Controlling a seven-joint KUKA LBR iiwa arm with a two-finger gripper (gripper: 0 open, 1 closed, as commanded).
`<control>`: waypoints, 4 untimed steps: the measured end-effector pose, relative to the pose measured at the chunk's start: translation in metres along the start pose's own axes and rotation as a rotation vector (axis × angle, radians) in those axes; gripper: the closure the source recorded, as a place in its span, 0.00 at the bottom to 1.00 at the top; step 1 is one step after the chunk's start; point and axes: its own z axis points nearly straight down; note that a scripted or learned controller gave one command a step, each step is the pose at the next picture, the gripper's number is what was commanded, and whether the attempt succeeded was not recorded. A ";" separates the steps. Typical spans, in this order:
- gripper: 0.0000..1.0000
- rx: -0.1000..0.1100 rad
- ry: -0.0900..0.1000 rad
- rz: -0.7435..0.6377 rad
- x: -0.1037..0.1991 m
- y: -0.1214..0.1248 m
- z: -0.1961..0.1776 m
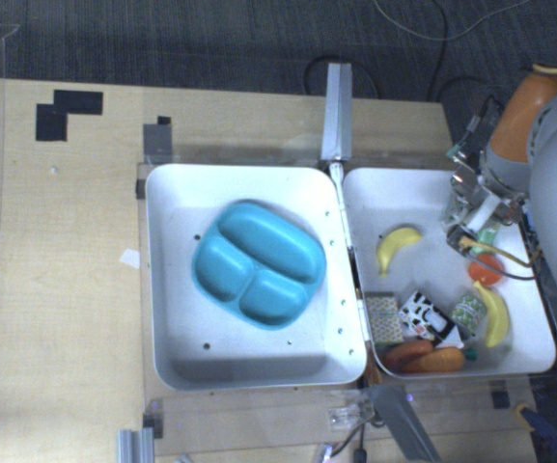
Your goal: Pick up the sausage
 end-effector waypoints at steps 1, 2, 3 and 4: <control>1.00 0.012 0.000 -0.099 -0.001 0.003 0.000; 1.00 -0.016 0.014 0.142 -0.006 -0.004 0.000; 1.00 0.012 -0.006 -0.102 0.003 0.004 0.001; 1.00 -0.022 0.014 0.620 0.042 -0.040 0.000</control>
